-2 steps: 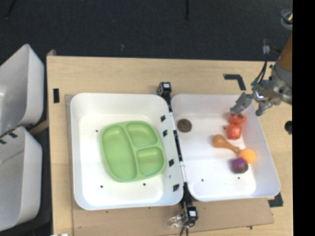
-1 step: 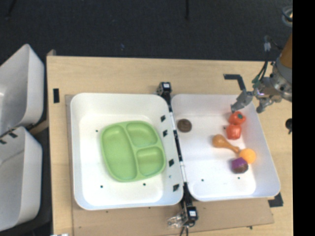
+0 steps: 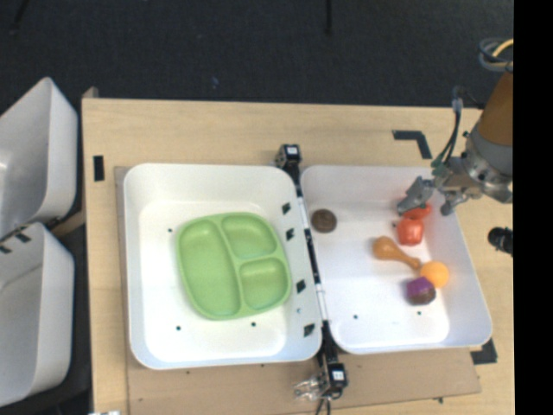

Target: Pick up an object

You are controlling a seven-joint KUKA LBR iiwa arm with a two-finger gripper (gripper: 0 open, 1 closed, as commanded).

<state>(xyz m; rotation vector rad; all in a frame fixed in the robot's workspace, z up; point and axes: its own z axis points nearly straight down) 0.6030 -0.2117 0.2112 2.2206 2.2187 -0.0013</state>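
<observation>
Camera view | left bin (image 3: 147, 335): green plate (image 3: 232, 264) | right bin (image 3: 380, 331): red pepper (image 3: 412, 228) | claw (image 3: 429, 194): spread open, released

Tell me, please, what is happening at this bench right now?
A robot arm reaches in from the right over the right bin. Its tool hangs just above a red toy near the bin's far side. An orange toy, a purple one and a brown disc also lie there. The left bin holds a green divided plate. Nothing looks lifted yet.
</observation>
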